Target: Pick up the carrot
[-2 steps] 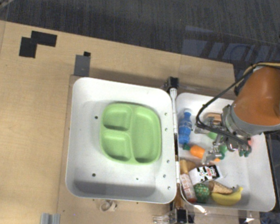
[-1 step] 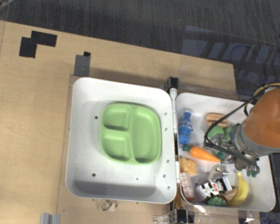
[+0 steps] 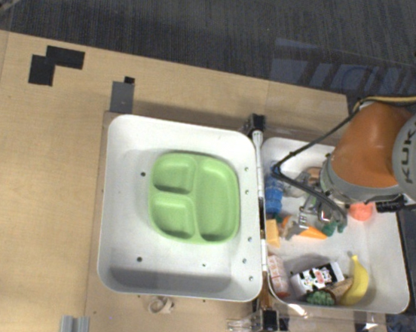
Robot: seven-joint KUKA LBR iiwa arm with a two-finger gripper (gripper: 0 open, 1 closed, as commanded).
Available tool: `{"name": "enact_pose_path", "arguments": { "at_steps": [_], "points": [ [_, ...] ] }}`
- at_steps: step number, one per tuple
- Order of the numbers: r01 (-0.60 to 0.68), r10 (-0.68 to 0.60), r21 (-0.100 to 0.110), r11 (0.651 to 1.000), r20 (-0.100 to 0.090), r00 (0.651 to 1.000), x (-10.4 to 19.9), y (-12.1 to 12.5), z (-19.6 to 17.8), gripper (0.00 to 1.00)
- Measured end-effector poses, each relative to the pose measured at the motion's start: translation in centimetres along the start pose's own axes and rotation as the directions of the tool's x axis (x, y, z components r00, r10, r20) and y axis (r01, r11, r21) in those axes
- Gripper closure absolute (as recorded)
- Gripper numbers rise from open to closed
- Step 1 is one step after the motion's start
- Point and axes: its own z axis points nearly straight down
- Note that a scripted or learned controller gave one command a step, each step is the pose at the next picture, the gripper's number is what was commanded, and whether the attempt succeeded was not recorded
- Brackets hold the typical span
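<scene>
Carrot (image 3: pixel 313 231) lying in the right bin (image 3: pixel 394 250), around the middle, orange and a bit tilted. Pincer (image 3: pixel 308 222) hanging right over it, metal bits crowding the carrot's left end. Can't tell from this angle whether open or clamped, or whether actually touching the carrot. Grey arm (image 3: pixel 414 162) with the orange band (image 3: pixel 370 145) coming in from the right, covering the far part of that bin.

Just left of the carrot, a small yellow-orange piece (image 3: pixel 273 231), and farther up a blue item (image 3: pixel 273 197) against the bin's left wall. Pinkish-red thing (image 3: pixel 362 212) just right of the pincer. Near side of the bin: banana (image 3: pixel 359 283), black-and-white packet (image 3: pixel 316 277), something green (image 3: pixel 320 297) beside it.

Left bin (image 3: pixel 122 211) holding a green divided plate (image 3: pixel 192 196), three compartments. Both bins sitting side by side on the wooden counter (image 3: pixel 36 200).
</scene>
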Motion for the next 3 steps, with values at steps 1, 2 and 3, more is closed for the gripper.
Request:
{"name": "enact_pose_path", "arguments": {
  "at_steps": [1,2,3],
  "points": [
    [-0.131,0.131,0.001,0.991,-0.001,0.991,2.8,-4.2,-0.1,0.0],
    [-0.116,0.116,0.004,0.993,0.007,0.993,-1.1,-7.6,-15.5,0.0],
    [-0.256,0.256,0.003,0.967,-0.014,0.966,3.2,-3.7,-7.7,0.0]
  ]
}}
